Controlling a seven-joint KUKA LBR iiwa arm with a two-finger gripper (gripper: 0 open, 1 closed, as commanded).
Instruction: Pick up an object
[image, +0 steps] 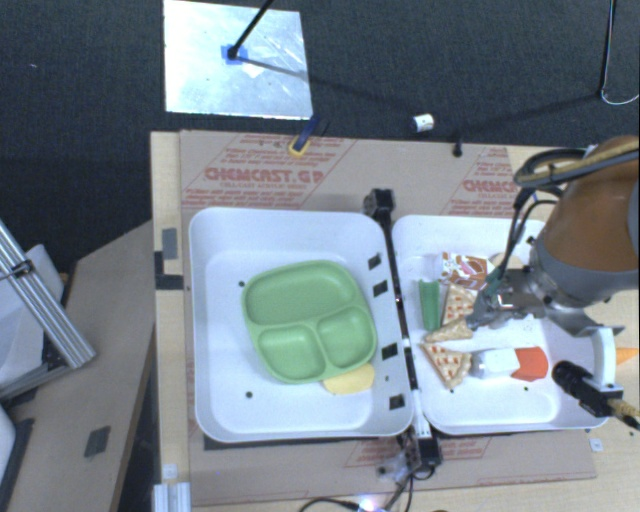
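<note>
the two-finger gripper (490, 305) hangs low in the right white bin (500, 420); i cannot tell how it stands or whether it has hold of anything. the flat triangular pizza-like toy slices (452, 345) lie just beside and under it. they look light, stiff and thin, so taking one by an edge seems best.

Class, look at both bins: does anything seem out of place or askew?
A yellow piece is partly tucked under the green divided plate's near edge in the left bin. Nothing looks spilled or damaged.
</note>
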